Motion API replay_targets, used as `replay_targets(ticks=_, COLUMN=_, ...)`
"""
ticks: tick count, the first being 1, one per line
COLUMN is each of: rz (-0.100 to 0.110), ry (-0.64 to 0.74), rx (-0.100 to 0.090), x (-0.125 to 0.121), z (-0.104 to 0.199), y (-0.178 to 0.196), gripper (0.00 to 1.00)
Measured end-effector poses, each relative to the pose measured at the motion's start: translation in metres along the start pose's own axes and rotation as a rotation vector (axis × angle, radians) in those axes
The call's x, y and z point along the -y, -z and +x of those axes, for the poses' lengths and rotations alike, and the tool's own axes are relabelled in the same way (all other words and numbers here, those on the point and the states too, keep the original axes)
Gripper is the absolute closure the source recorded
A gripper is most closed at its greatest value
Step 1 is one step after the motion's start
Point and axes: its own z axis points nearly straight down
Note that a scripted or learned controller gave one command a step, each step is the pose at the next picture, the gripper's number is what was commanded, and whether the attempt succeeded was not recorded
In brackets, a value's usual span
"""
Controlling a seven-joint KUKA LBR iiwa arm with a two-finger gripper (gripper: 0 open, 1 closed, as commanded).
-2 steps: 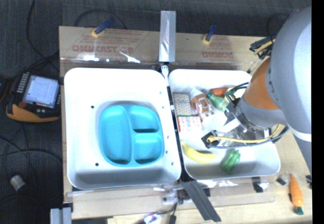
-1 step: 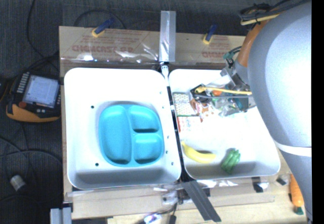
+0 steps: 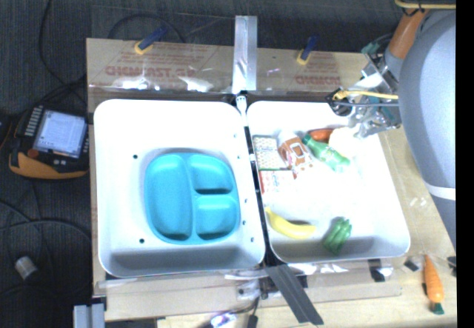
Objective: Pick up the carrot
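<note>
The carrot [image 3: 321, 135] lies in the back part of the right bin [image 3: 385, 193]. It has a short orange body, and its green leafy top points toward the front right. My gripper [image 3: 368, 118] hangs over the bin's back right corner, a short way to the right of the carrot and above it. Nothing shows in its grasp. The grey arm comes in from the right edge.
The right bin also holds a red-and-white carton [image 3: 292, 155], a flat card [image 3: 265, 153], a banana [image 3: 290, 226] and a green pepper [image 3: 338, 235]. A blue divided plate [image 3: 194, 196] sits in the left bin [image 3: 118, 134]. A second small orange carrot-like item [image 3: 432, 286] lies on the bench at the front right.
</note>
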Motion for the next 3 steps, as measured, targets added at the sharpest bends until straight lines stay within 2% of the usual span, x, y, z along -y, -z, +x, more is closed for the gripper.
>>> replay_targets(ticks=1, rz=0.001, ry=0.182, rx=0.0, x=0.063, z=0.01, y=-0.037, gripper=1.0)
replay_targets(ticks=2, rz=0.0, ry=0.272, rx=-0.002, x=-0.03, z=-0.013, y=0.04, gripper=1.0)
replay_targets(ticks=3, rz=0.004, ry=0.245, rx=-0.001, x=0.047, z=0.025, y=-0.043, gripper=1.0)
